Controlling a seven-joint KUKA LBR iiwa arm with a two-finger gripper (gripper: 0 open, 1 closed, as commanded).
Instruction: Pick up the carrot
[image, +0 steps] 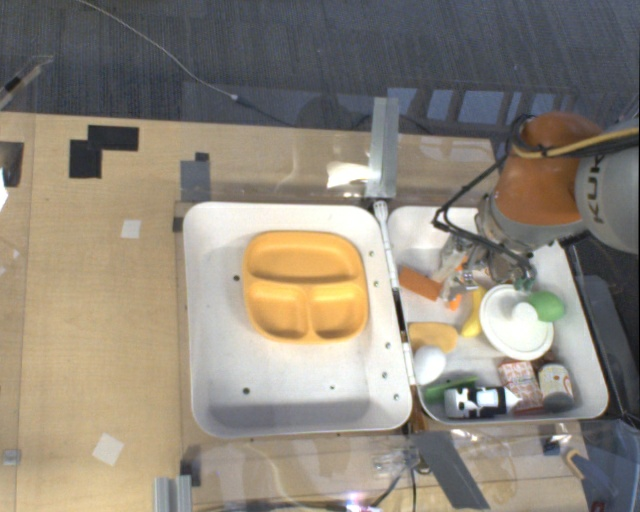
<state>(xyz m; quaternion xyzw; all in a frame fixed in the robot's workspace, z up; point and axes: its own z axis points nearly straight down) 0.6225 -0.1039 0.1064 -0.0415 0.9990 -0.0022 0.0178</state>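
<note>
The carrot (418, 285), a short orange-red piece, lies in the right bin (415, 228) near its left wall, in the upper half. My gripper (455, 275) hangs low over the bin right beside the carrot's right end, under the grey wrist and its orange band (538, 180). The wrist and dark cables cover much of the gripper, and I cannot make out whether it touches the carrot.
A yellow divided plate (305, 285) sits in the left bin (215, 330). The right bin also holds a white bowl (515, 322), a green ball (547, 305), a yellow fruit (432, 335), a white egg (428, 362), a green bottle (470, 397) and two small cans (520, 385).
</note>
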